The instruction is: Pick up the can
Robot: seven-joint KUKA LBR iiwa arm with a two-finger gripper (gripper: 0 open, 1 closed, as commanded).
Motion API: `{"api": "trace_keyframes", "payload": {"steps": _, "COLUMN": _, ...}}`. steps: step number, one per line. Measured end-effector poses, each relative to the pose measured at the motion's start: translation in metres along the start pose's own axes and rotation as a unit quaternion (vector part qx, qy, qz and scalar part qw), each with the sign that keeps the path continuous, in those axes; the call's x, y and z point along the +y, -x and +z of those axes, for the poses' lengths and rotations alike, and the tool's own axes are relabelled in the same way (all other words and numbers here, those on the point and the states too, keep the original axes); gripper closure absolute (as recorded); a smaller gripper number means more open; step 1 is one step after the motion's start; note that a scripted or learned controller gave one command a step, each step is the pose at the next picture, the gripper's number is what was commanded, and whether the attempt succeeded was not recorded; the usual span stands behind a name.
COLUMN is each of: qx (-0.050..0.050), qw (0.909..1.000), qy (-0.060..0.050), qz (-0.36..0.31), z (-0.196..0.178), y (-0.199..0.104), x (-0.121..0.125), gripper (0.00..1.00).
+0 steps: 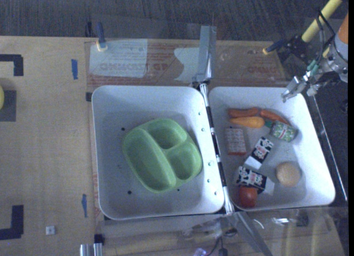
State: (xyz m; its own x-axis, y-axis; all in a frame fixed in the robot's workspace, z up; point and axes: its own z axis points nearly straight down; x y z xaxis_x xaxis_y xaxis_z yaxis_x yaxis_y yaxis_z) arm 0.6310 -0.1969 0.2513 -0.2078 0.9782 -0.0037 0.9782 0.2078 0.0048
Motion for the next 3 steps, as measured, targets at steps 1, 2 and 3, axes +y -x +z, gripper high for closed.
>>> {"api": "trace_keyframes", "payload": {"steps": 1, "qx": 0.001, "qw": 0.9999, "qy": 0.007, "qz": 0.015, "z": 0.144, "y": 0.013, "x": -0.021, "gripper": 0.0}}
{"api": "trace_keyframes", "payload": {"steps": 2, "qx": 0.0, "qw": 0.9963, "qy": 0.018, "qz": 0.085, "z": 0.146, "y": 0.012, "x": -0.014, "gripper": 0.0}}
{"api": "trace_keyframes", "payload": {"steps": 3, "qx": 0.001, "qw": 0.9939, "qy": 0.017, "qz": 0.109, "z": 0.146, "y": 0.012, "x": -0.01, "gripper": 0.0}}
